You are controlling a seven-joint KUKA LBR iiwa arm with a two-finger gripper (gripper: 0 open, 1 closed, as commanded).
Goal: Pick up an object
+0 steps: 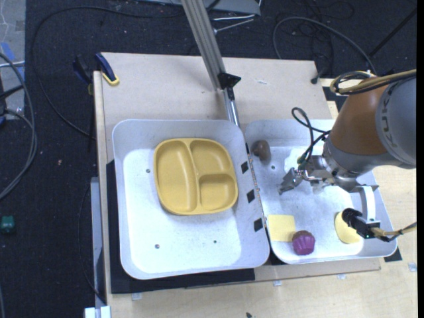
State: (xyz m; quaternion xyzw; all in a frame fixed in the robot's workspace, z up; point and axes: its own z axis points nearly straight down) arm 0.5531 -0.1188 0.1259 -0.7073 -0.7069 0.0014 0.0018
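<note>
The right bin (pixel 371 247) holds a brown rounded object (pixel 261 150) at its far left, a pale yellow square block (pixel 281 227) and a purple lumpy object (pixel 303 242) near the front, and a yellow round object (pixel 344 228) at the front right, partly covered by a black part. My gripper (pixel 299 179) hangs low over the middle of this bin. It is right of and nearer than the brown object, and above the yellow block in the picture. Nothing shows in its grasp.
The left bin (pixel 132 244) bears a yellow divided plate (pixel 196 175). A slanted metal pole (pixel 207 42) crosses the back and ends near the bins' shared edge. Cables trail above the gripper and over the dark floor around the bench.
</note>
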